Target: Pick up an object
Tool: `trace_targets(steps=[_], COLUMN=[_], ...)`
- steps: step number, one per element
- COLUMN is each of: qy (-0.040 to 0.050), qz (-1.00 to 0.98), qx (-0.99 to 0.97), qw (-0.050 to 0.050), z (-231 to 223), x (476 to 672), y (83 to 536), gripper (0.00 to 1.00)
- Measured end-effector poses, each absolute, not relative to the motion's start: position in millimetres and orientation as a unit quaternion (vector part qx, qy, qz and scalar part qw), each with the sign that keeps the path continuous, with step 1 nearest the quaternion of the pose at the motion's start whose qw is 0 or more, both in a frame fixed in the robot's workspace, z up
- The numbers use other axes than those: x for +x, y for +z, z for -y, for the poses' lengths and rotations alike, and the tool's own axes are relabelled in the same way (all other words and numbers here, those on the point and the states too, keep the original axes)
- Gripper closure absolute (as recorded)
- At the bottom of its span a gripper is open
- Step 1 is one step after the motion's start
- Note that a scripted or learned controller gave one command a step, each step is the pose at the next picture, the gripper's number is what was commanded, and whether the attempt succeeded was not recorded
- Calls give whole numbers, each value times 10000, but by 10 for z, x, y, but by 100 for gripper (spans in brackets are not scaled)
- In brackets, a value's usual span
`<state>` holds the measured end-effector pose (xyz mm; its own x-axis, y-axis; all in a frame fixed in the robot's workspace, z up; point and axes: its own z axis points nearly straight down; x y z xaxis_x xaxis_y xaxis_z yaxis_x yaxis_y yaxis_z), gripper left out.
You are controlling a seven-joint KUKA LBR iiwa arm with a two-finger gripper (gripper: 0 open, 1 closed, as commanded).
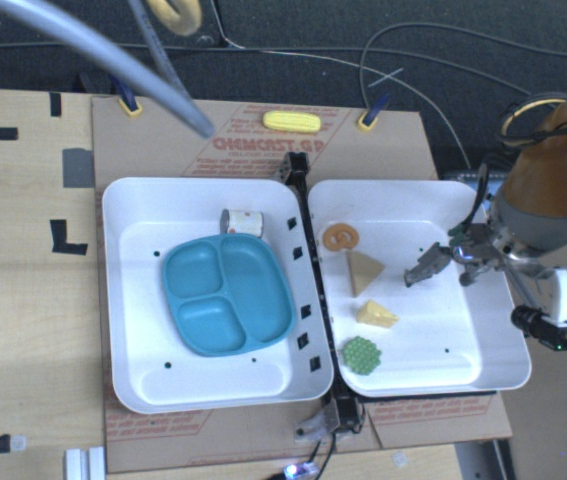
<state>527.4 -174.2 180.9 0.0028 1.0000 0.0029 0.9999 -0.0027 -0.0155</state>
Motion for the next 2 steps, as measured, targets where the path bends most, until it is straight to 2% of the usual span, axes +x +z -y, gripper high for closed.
trace_targets(steps=[1,2], qy=[4,19], qz=[7075,7073], qx=[-7067,-7069], qw=[5,17], z=[1738,1786], x=[5308,5384], y=[1888,1329], gripper=[0,0])
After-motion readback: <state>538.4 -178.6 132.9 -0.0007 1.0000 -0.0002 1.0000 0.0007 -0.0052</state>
